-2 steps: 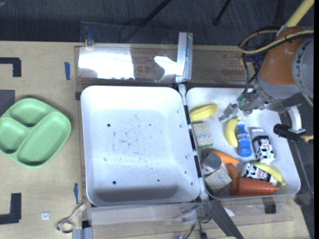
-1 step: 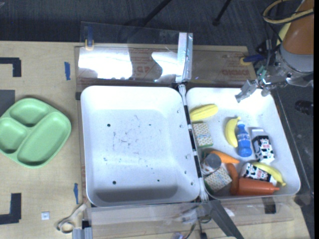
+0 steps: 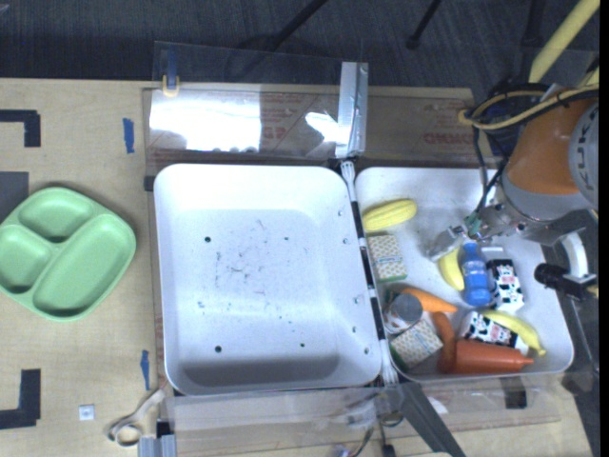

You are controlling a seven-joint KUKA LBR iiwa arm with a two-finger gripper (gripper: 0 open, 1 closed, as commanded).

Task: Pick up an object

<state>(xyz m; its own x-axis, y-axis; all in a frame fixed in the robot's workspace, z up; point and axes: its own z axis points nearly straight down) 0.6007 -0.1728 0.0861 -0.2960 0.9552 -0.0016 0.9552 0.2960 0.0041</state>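
Observation:
The right bin point(image 3: 557, 350) holds a jumble of objects. A yellow corn-like piece point(image 3: 388, 214) lies at its back left, with a checkered block point(image 3: 387, 255) just in front of it. Further forward are a grey can point(image 3: 407, 307), an orange carrot point(image 3: 440, 303) and a red-orange piece point(image 3: 485, 355). A blue bottle point(image 3: 474, 274) stands in the middle, beside a small yellow piece point(image 3: 449, 269), a cow-patterned carton point(image 3: 506, 288) and a banana point(image 3: 519, 329). My gripper point(image 3: 468, 234) hangs low over the bin's back right, just behind the blue bottle.
The left bin point(image 3: 171, 198) sits beside the right one, sharing a middle wall. A green divided plate point(image 3: 62, 250) rests on the bench at far left. A clear plastic panel point(image 3: 247, 112) stands behind the left bin. Cables and the arm's body point(image 3: 547, 160) crowd the right side.

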